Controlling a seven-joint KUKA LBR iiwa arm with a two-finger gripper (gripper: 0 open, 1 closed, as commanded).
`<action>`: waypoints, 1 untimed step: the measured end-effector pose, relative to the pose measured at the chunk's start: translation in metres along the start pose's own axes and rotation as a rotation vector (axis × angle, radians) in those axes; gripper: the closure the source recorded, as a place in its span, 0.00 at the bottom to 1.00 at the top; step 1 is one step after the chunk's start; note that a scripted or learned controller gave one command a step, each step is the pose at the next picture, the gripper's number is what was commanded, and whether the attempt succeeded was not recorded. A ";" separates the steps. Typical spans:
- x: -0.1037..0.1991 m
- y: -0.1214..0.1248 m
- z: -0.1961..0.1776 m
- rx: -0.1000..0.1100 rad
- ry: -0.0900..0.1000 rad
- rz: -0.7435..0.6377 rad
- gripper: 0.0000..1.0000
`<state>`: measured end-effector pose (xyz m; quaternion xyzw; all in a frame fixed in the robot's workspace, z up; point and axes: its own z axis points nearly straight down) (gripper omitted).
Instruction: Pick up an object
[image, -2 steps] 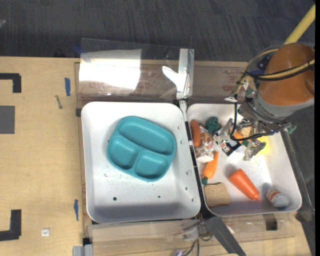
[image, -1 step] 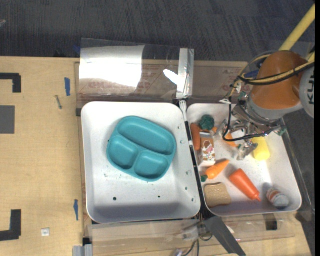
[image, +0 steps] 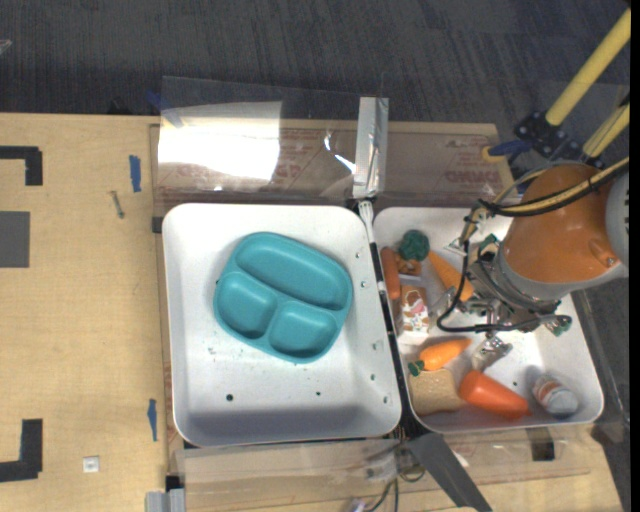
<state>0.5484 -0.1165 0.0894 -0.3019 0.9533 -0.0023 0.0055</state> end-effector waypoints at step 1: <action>-0.029 0.005 0.000 0.005 0.000 0.202 0.00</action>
